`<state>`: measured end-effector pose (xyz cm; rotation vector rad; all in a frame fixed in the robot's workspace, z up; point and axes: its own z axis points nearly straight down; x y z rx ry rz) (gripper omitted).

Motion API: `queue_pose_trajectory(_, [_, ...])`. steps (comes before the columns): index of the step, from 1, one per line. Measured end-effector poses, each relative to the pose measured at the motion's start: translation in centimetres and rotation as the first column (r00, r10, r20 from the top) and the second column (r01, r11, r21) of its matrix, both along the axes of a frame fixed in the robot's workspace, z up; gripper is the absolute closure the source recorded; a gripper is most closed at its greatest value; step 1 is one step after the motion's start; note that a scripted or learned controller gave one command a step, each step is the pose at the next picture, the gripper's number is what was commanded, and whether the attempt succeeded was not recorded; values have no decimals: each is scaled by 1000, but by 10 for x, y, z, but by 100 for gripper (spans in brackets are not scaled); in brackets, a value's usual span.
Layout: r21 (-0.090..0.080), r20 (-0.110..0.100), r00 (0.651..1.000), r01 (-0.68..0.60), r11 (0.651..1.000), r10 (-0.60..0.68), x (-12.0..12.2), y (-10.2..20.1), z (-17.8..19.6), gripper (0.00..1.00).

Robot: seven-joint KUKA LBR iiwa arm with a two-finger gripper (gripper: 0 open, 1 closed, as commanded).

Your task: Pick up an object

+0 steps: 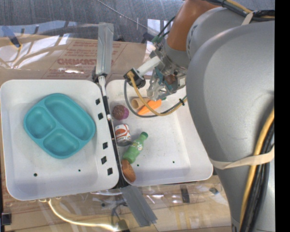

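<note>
My gripper hangs low over the back of the right bin, just above an orange object that lies on the bin floor. A beige cylinder rests right beside the orange piece, to its left. Along the bin's left side sit a dark pink ball, a small red and white can, a green bottle lying tilted, and a brown object at the front corner. The wrist and cables hide the top of the orange object.
A teal divided plate lies in the left bin. The arm's large grey body covers the right bin's right edge. Yellow cable loops by the gripper. Cardboard lies behind the bins.
</note>
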<state>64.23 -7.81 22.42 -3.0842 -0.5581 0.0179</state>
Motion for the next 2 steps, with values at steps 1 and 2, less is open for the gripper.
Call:
queue_pose_trajectory(1, [-4, 5, 996, 92, 996, -92, -3, 36, -35, 100])
queue_pose_trajectory(2, [-6, 10, 995, 96, 995, -96, -15, -82, 16, 100])
